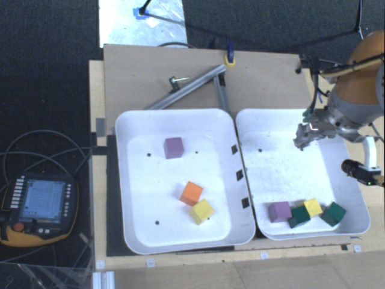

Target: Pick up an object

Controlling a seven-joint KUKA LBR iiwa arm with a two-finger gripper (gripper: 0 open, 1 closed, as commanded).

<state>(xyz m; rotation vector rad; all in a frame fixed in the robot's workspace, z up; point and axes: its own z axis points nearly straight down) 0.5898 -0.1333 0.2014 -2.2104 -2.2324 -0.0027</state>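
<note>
Here we are above the counter (264, 65), two white bins side by side. The arm (361, 77) reaches in from the right, orange band showing above the wrist, and the gripper (302, 138) hangs over the upper part of the right bin (264, 161), well apart from every block. Whether its tips are spread or closed, I cannot tell from this angle; nothing is visible between them.

Down in the right bin, along the near wall, sits a tight row: a purple block (279, 211), then a dark green block (298, 215) touching it, a yellow block (313, 207) just behind that, and another green block (333, 212) at the right end.

Over in the left bin (138, 161), a purple cube (173, 147) stands alone near the upper middle. Lower down, an orange cube (191, 192) and a yellow cube (202, 211) sit touching, corner to corner.

Off to the left, on the dark floor, a teach pendant (39, 206) lies with its cable looping around it. A metal bar (186, 88) lies at a slant across the counter behind the bins.
</note>
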